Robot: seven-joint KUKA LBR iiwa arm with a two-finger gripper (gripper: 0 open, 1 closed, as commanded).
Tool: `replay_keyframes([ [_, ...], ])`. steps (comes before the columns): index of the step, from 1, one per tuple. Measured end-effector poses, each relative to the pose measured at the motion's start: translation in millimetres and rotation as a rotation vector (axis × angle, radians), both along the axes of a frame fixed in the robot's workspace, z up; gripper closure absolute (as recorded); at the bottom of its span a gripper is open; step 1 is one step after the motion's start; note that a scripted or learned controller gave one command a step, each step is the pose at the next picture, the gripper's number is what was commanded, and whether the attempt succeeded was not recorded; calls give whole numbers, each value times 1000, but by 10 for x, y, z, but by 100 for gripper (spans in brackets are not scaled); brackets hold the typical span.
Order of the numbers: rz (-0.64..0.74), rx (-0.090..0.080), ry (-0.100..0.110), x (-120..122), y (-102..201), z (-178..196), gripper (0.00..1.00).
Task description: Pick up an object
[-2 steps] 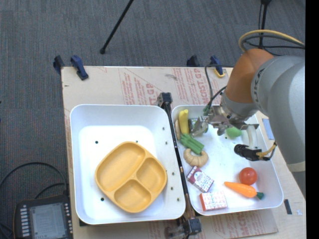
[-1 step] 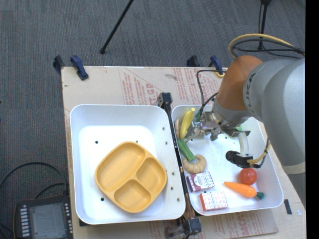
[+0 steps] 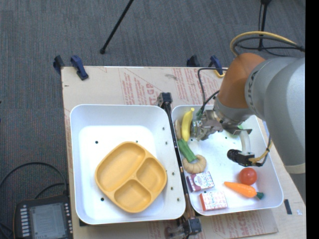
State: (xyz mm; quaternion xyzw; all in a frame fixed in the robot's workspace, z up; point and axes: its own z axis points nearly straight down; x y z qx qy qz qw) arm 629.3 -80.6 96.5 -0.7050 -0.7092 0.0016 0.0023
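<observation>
Cardboard-topped bench [image 3: 129, 86], two white bins [image 3: 82, 118], grey carpet [image 3: 60, 24].

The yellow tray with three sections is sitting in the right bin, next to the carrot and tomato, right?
Not quite. The camera view shows the yellow tray sitting in the left bin. The carrot and tomato are in the right bin, across the divide from it.

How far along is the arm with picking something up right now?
Nothing looks picked up yet. The gripper is down in the right bin, at the banana near its left wall. The tomato, carrot and two small boxes lie untouched on the floor. Grasping and lifting remain.
</observation>
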Motion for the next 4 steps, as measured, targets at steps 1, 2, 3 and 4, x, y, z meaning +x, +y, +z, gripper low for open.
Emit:
replay_keyframes([
  [1,-6,-1,-2,141,-1127,-94,100],
  [2,-5,0,-4,145,-1121,-92,0],
  [3,-3,0,-3,149,-1123,6,100],
  [4,-2,0,0,144,-1120,2,0],
])
